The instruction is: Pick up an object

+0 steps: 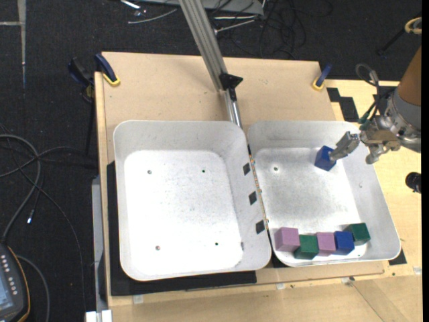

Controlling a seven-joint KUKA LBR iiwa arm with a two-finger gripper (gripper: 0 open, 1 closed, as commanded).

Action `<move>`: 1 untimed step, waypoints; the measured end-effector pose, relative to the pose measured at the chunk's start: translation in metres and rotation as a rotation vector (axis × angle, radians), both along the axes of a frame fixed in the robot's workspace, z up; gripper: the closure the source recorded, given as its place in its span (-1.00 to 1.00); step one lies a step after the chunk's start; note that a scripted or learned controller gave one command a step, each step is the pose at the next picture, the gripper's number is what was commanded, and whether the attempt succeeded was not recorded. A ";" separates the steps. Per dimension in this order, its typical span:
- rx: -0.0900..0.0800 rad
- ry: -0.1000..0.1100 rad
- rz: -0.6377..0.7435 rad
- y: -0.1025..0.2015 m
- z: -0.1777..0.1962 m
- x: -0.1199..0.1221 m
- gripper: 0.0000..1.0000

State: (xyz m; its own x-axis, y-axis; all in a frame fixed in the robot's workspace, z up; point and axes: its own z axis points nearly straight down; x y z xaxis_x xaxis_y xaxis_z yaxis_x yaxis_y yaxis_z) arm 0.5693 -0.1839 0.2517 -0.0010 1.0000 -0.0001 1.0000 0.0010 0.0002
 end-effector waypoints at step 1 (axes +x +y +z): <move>-0.001 0.003 0.001 -0.038 -0.137 0.057 -1.00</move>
